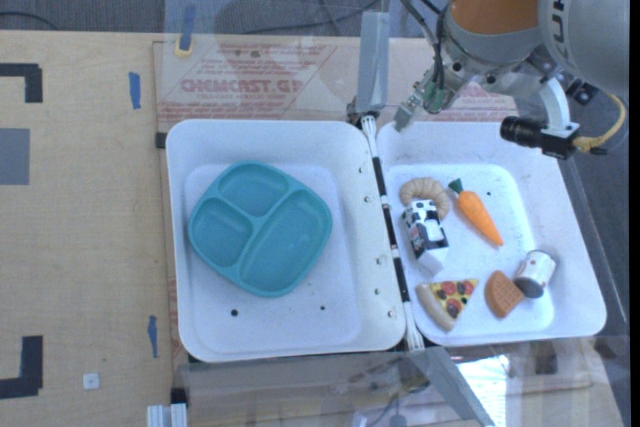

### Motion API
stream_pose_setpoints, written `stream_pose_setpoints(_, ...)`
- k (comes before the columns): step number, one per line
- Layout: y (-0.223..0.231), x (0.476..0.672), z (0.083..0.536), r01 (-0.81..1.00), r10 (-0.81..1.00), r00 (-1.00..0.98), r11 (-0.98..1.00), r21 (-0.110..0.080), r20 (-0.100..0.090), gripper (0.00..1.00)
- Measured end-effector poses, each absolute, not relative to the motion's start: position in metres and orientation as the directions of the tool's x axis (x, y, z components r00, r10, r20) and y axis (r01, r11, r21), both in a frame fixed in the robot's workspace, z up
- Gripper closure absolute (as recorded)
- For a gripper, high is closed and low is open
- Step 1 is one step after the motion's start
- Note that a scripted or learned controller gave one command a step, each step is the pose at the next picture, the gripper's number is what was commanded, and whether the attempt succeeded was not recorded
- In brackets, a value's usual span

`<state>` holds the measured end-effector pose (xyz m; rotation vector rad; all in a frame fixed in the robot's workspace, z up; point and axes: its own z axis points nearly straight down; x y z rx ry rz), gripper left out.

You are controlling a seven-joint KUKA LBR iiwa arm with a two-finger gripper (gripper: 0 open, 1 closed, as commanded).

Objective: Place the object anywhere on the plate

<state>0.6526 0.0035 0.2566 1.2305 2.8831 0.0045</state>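
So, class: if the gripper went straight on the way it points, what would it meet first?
The gripper points down and left, at the right bin's top-left corner, so probably the rim there; depth is unclear.

Teal divided plate [261, 228], left bin [200, 145]

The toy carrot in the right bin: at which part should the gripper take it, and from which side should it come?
Probably from above, across the thick upper half of the orange carrot, just below its green top. It lies flat and slanted, tapering toward its lower-right tip, where fingers would likely slip. The croissant lies close on its left, so close across the width.
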Motion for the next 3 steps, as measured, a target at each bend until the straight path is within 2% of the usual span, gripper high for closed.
stream_pose_setpoints(1, -0.012, 0.662, 0.286, 0.463, 0.463, -0.886, 0.886, 0.004, -0.009, 1.0)
stream_pose_setpoints(2, 0.059, 0.642, 0.273, 0.243, 0.243, -0.97, 0.97, 0.002, -0.004, 1.0)
stream_pose_setpoints(3, 0.148, 0.639, 0.333, 0.063, 0.063, -0.998, 0.998, 0.004, -0.009, 1.0)
